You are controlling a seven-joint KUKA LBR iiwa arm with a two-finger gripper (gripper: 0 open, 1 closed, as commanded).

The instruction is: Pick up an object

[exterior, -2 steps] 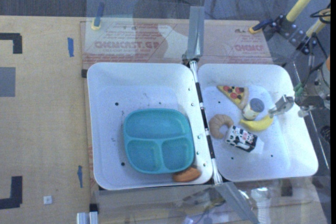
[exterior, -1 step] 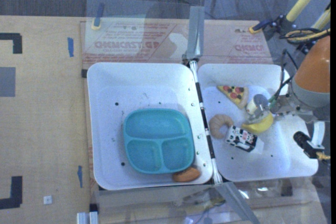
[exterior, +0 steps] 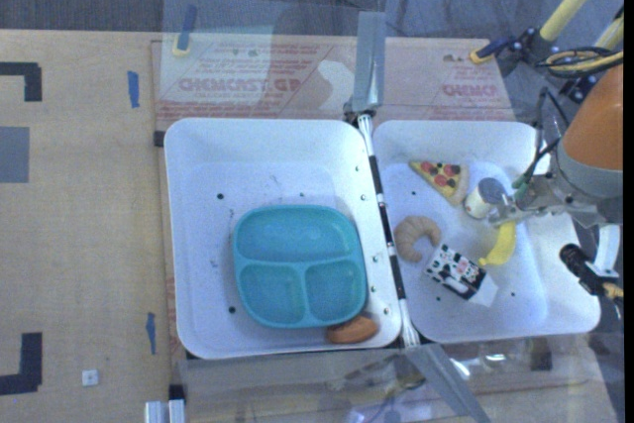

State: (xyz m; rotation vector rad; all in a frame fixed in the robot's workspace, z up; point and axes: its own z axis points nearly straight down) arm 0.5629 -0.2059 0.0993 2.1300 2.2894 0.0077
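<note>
- My arm (exterior: 594, 139) reaches in from the right, its orange band over the right edge of the right bin (exterior: 525, 307).
- My gripper (exterior: 507, 203) sits low in the right bin, near its middle-right. It is at a small pale cup-like thing (exterior: 479, 201) and just above a banana (exterior: 501, 245).
- Jaws: I cannot tell whether they are open or closed; the tips blur into the pale thing and the wrist hardware.
- I see nothing clearly between them, so I log no hold.
- Right bin contents: a pizza slice (exterior: 439, 177) near the upper left, tip pointing left; a brown croissant (exterior: 417, 235) near the left wall; a black-and-white patterned box (exterior: 456, 271) just right of the croissant and below it; the banana just right of that box, lying at a slant.
- The pale thing lies between the pizza slice and the banana, close to both.
- Left bin (exterior: 198, 154): a teal divided plate (exterior: 297, 264) with three compartments, set toward the lower right of the bin.
- An orange-brown sausage-like piece (exterior: 353, 331) lies at the plate's lower right edge, against the bin's front wall.
- Both bins sit side by side on the table (exterior: 79, 213).
</note>
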